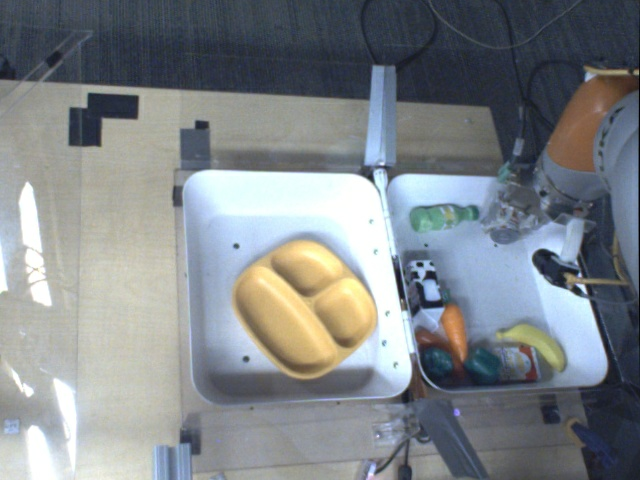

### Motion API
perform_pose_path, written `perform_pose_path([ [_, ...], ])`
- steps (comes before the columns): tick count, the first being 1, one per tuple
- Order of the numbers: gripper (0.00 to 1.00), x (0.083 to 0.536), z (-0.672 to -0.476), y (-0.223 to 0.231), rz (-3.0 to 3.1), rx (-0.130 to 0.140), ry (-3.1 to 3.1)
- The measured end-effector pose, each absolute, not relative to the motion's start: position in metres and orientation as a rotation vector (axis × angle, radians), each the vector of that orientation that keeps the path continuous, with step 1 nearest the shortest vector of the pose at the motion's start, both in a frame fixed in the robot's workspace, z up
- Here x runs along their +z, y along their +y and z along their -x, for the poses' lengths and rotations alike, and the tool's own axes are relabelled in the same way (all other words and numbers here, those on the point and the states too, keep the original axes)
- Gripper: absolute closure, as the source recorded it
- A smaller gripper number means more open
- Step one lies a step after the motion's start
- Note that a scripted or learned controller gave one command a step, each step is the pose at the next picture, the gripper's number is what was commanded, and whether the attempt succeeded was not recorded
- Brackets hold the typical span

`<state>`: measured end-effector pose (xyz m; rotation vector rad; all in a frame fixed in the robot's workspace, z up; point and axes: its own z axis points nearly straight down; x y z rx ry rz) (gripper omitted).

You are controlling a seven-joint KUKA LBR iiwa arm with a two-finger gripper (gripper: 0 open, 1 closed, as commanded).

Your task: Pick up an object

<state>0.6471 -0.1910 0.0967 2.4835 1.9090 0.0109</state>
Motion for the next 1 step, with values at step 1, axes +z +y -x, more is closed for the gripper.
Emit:
perform_pose_path([
  [1,1.0,0.2084,-0.6588,-0.1395,-2.578,0.004,1.79],
])
